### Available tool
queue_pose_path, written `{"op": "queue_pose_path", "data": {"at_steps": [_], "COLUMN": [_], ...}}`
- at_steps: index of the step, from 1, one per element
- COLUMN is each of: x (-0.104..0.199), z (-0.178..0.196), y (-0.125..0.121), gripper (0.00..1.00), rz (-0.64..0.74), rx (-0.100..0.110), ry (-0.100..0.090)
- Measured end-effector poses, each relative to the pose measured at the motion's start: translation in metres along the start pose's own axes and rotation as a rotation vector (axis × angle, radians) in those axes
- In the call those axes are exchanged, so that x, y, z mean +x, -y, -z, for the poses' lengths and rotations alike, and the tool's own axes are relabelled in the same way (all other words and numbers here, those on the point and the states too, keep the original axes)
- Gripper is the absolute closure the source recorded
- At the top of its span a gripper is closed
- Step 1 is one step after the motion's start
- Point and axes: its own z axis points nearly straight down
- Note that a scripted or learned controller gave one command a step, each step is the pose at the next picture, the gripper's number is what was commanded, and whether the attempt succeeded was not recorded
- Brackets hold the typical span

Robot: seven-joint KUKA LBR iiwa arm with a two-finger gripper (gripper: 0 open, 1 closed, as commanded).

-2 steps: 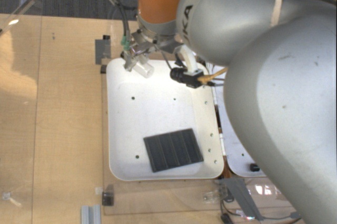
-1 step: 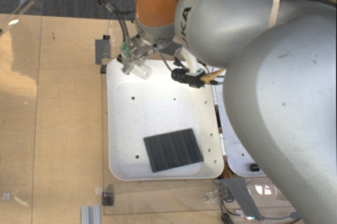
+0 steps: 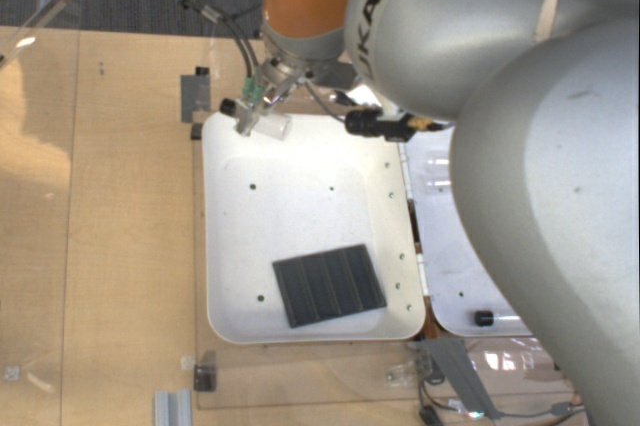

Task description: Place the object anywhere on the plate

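A dark grey ribbed plate (image 3: 330,286) lies flat in the near part of the left white bin (image 3: 232,244). My gripper (image 3: 261,122) hangs over that bin's far left corner, well away from the plate. Its two pale fingers stand apart, so it is open, with only the white bin floor showing between them. A small black object (image 3: 484,318) rests near the front edge of the right bin (image 3: 450,264), partly under the arm.
The big grey arm (image 3: 520,114) covers most of the right bin and the view's right side. The bench (image 3: 100,214) of light wood stretches to the left of the bins. A small dark bracket (image 3: 194,96) stands by the left bin's far corner.
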Motion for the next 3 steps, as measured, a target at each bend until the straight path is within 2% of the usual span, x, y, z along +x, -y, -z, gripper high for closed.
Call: {"op": "queue_pose_path", "data": {"at_steps": [2, 3], "x": [-0.001, 0.004], "z": [0.025, -0.005], "y": [-0.004, 0.004], "gripper": [1.0, 1.0], "rz": [0.003, 0.124], "rx": [-0.015, 0.002], "ry": [0.007, -0.002]}}
